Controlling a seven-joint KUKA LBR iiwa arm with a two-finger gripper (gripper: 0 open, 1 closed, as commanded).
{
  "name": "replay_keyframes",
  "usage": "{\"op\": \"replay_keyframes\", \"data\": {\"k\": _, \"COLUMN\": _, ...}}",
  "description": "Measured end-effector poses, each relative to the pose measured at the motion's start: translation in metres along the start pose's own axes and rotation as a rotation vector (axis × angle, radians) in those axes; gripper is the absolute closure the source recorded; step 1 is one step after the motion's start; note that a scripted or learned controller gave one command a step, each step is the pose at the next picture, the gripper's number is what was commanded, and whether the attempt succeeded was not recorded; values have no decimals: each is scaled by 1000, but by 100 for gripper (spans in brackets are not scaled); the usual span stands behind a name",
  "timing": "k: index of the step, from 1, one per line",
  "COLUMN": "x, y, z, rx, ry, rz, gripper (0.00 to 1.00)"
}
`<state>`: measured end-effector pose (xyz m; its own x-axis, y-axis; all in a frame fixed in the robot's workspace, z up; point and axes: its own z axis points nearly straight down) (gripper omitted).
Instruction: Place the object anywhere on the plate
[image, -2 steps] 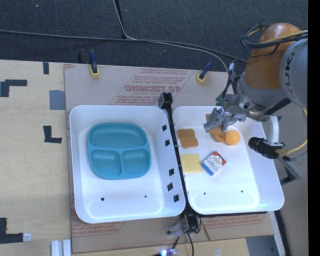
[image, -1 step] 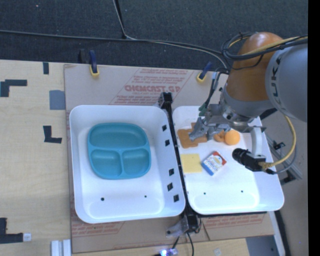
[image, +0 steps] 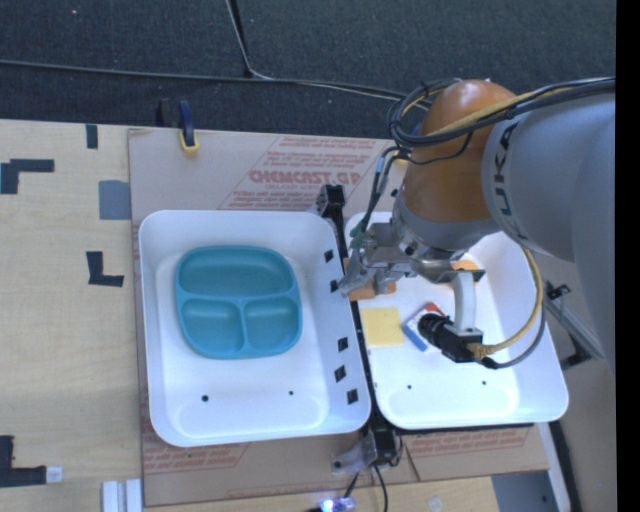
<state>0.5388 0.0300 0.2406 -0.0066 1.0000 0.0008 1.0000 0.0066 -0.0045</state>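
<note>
Gripper (image: 365, 283) low at right bin's (image: 520, 400) left edge, finger state unclear (cannot tell). Orange object (image: 384, 287) just beside it, yellow square (image: 383, 326) below. Confirm grasp first, then lift clear, cross divider, release over teal plate (image: 238, 301).

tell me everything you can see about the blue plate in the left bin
The plate is a teal-blue tray with rounded corners and a raised rim, and it looks like matte plastic. Low ridges split it into three compartments: one wide section along the far side and two smaller ones along the near side. It lies flat and right side up on the floor of the left bin, toward that bin's far left part. It touches only the bin floor, and the gripper is off to its right, over the other bin.
</note>
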Motion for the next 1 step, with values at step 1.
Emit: {"op": "replay_keyframes", "data": {"k": 1, "x": 51, "y": -19, "z": 1, "rx": 0, "ry": 0, "rz": 0, "gripper": 100}}
